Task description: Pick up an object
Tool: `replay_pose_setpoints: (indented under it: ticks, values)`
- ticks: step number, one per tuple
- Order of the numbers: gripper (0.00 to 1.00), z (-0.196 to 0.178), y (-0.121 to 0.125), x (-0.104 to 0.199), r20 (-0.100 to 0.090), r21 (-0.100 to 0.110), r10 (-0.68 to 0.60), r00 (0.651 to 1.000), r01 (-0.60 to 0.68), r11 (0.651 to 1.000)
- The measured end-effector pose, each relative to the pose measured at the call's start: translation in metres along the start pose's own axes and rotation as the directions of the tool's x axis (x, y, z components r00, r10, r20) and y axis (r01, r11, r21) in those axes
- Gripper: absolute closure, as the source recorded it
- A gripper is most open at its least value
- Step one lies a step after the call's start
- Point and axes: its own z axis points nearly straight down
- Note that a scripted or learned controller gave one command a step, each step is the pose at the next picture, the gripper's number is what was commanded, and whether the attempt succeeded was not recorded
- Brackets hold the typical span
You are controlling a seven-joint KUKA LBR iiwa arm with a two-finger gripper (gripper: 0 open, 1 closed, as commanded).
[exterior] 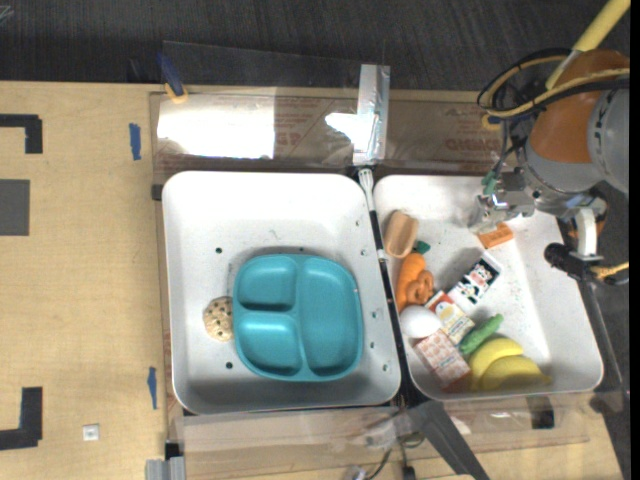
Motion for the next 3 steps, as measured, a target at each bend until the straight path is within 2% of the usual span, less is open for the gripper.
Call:
replay_pose_setpoints:
  ticks: [1, 2, 3]
  values:
    - [1.00, 0.006, 0.000, 0.020, -0.001, 0.009, 0.232, 0.973, -0.232, 0.973]
    - [0.00, 0.005, 0.000, 0.020, 0.000, 0.009, 0.232, 0.973, -0.232, 0.973]
    - [0.00, 0.018, 0.012, 0.003, -0.003, -0.010, 0.350, 0.937, -0.350, 0.937]
